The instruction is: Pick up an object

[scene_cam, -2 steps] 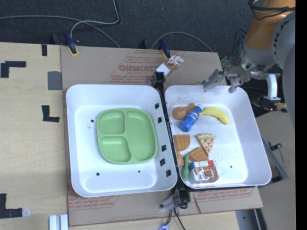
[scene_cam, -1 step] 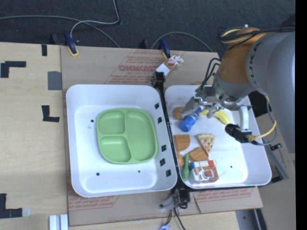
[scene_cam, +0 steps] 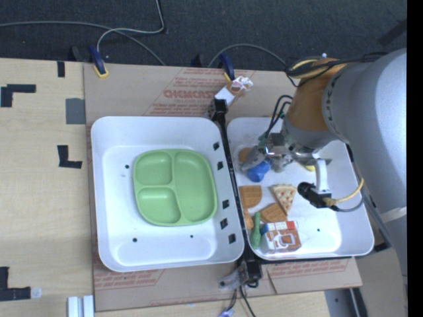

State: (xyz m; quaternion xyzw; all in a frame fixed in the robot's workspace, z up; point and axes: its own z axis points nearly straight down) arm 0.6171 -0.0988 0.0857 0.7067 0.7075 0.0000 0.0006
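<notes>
My gripper [scene_cam: 269, 153] is low over the upper left part of the right bin [scene_cam: 344, 233]. A blue object [scene_cam: 258, 171] lies just below and left of its tip, close to it or touching. A small brown piece [scene_cam: 245, 155] sits right beside the tip on the left. Further down the bin lie a tan toast-like piece [scene_cam: 250, 195], a waffle-patterned wedge [scene_cam: 284, 193], an orange-brown piece [scene_cam: 272, 212], a red and white carton [scene_cam: 283, 236] and a green item [scene_cam: 256, 230]. Nothing shows as lifted.
The left bin [scene_cam: 112, 177] holds a green divided plate [scene_cam: 175, 186]. A black divider with clips [scene_cam: 228, 177] runs between the bins. A black and yellow cable end [scene_cam: 317, 195] hangs off the wrist over the right bin. The arm's grey body [scene_cam: 377, 111] covers the right bin's far right corner.
</notes>
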